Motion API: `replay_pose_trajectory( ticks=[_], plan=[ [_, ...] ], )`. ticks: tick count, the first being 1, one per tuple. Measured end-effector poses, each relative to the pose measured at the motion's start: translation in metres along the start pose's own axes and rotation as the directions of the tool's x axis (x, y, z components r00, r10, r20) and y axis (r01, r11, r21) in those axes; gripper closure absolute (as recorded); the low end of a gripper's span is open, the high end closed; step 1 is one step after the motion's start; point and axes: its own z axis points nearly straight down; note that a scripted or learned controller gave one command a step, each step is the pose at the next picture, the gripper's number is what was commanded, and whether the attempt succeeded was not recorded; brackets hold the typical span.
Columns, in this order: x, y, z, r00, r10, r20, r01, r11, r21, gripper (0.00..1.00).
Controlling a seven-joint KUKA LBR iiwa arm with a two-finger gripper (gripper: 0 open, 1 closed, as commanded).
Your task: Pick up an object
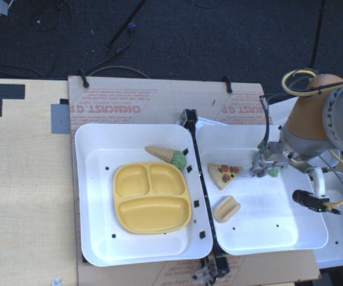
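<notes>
Green, lumpy toy sits gripped in the metal jaws over the smooth white right bin.

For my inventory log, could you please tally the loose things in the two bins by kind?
Divided yellow tray: 1
Ice cream cone toy: 1
Pizza slice toy: 1
Tan bread-like piece: 1
Small green thing at the pincer: 1, too small to identify
Total: 5
</notes>
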Motion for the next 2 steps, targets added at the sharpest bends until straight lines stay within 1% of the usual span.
replay_pose_trajectory(
  ticks=[1, 2],
  plan=[
    [0.008, -0.002, -0.047, 1.000, -0.005, 0.001, 0.005, 1.000, -0.007, 1.00],
    [0.012, 0.007, -0.105, 1.000, -0.005, 0.002, 0.005, 1.000, -0.008, 1.00]
  ],
)
